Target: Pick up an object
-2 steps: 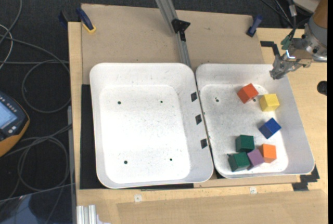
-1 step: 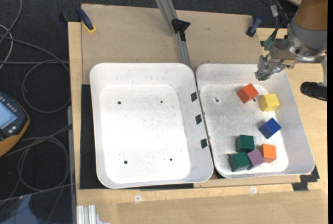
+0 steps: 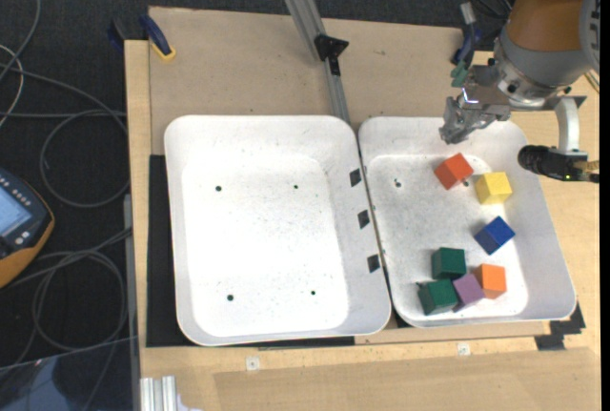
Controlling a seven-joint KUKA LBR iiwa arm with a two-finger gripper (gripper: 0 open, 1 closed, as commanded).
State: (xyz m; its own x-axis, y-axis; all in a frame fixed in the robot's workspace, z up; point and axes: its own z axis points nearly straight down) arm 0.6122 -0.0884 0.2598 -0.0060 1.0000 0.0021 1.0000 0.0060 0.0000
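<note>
Two fingers point(image 3: 461, 130) of your gripper hung over the right bin's point(image 3: 410, 209) far edge, and whether they were open or closed could not be told. Just beside them, nearer the camera, lay the red block point(image 3: 454, 171), with the yellow block point(image 3: 493, 187) close to its right. You had the blue block point(image 3: 495, 235), two green blocks point(image 3: 448, 262) point(image 3: 438, 296), purple block point(image 3: 468, 289) and orange block point(image 3: 492, 279) clustered at the near side.

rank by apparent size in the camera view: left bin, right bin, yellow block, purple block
1. Left bin, plainly the largest.
2. Right bin, somewhat smaller as it looks here.
3. Yellow block and purple block: both tiny and close in size; the purple one is partly hidden by its neighbours, so I won't rank them.
</note>
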